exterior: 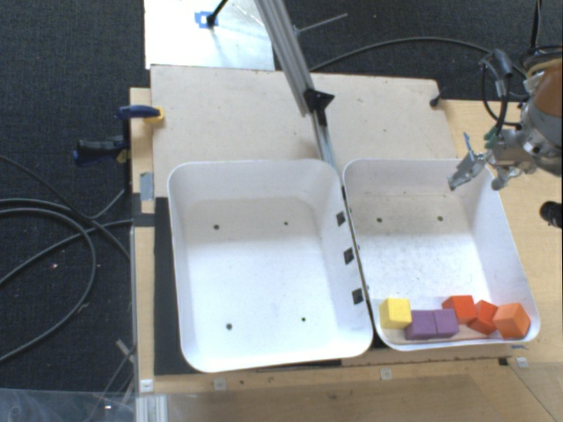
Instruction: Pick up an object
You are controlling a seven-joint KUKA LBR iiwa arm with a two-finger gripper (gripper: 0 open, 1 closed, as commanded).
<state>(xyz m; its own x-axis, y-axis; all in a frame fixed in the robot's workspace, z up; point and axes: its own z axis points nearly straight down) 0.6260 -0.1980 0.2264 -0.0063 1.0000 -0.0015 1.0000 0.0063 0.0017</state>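
Bench with two white bins: gripper (479,170) at right bin's (501,227) 1 o'clock, fingers spread, empty; target the yellow block (395,312) at 7 o'clock, it's clearest.

- Left bin (264,262): floor open throughout.
- Right bin (422,236): far and middle floor open.
- Near wall of the right bin: a row of blocks, yellow (395,312), purple (431,323), red (469,311), orange (511,320), packed touching.
- Slanted pole (290,51) crosses above the far surface (229,117), ending near the wall shared by the bins.
- Clamp (114,143) on the surface's left edge.
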